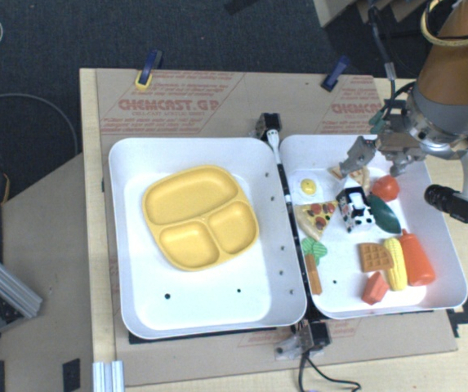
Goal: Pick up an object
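**Camera view: arm hangs over the right bin, fingers spread above the toy food**

The arm enters from the upper right, its orange band at the frame's top corner and the grey wrist angled down and to the left over the far part of the right bin point(454, 288). The gripper point(378, 160) sits above that bin's far end, its two fingers point(353, 159) splayed apart, with nothing between them. One finger points down-left toward the bin's far left area; the other lies near a red tomato-like piece point(386, 188).

The objects to pick lie in the right bin: a fried egg point(308, 188), a pizza slice point(315, 217), a small black-and-white cow point(356, 207), a green leaf-shaped piece point(385, 215), a waffle point(373, 256), a corn cob point(394, 265), an orange carrot point(416, 260) and a red wedge point(373, 287). The cow stands just below the gripper, apart from it.

The left bin point(135, 300) holds a yellow divided plate point(199, 216), lying flat near its centre.
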Controlling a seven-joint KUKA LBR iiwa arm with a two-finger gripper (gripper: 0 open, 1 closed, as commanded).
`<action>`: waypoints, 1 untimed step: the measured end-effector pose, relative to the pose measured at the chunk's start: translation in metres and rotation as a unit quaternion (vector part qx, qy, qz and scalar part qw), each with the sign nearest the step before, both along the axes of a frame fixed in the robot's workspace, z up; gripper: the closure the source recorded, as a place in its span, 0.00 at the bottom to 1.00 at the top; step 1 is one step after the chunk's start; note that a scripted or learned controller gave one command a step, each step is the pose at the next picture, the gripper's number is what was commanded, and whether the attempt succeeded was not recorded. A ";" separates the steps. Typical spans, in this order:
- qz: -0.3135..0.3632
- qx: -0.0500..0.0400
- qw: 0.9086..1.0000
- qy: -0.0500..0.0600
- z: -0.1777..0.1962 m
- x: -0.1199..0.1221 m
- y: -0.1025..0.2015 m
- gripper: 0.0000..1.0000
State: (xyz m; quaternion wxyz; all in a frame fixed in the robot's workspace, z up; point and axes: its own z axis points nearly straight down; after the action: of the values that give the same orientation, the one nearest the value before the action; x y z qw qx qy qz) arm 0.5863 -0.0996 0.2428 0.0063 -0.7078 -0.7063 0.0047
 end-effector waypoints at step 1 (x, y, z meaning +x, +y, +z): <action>0.001 -0.001 1.000 -0.007 0.008 0.002 0.000 0.00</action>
State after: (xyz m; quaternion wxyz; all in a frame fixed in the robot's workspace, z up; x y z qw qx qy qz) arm 0.5885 -0.0994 0.2506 0.0009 -0.7070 -0.7072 0.0002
